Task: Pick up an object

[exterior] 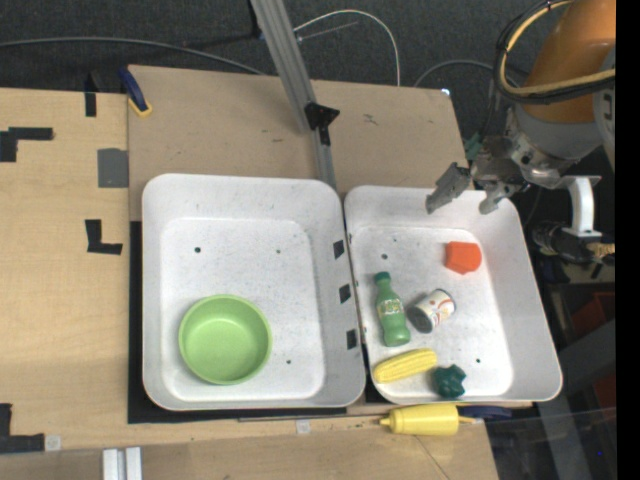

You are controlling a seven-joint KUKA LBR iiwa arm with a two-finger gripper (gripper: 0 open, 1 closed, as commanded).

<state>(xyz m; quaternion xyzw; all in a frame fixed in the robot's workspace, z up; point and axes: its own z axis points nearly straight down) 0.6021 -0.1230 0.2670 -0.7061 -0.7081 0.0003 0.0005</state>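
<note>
Camera view looks down on two white bins: the left bin point(160, 268) and the right bin point(530, 318). The gripper point(468, 190) hangs over the right bin's rim at about 12 o'clock, its two fingers spread apart with nothing between them.

Any piece in the right bin could serve the task. Nearest the gripper is one orange block point(462, 257), toward 1 o'clock of the bin's floor; it looks light and stiff, with flat sides that should suit a pinch across its width. One green bottle point(390, 310) lies at the centre-left, probably hollow plastic, smooth and apt to roll; across the body is the likely hold. One small can point(432, 309) lies on its side just beside the bottle, also round and slippery. At 6 o'clock lie one yellow corn cob point(403, 365) and, near it, one dark green lumpy toy point(448, 380).

The left bin holds one green bowl point(225, 339) at 7 o'clock. One yellow squeeze bottle point(424, 420) lies outside on the bench point(60, 298).
</note>
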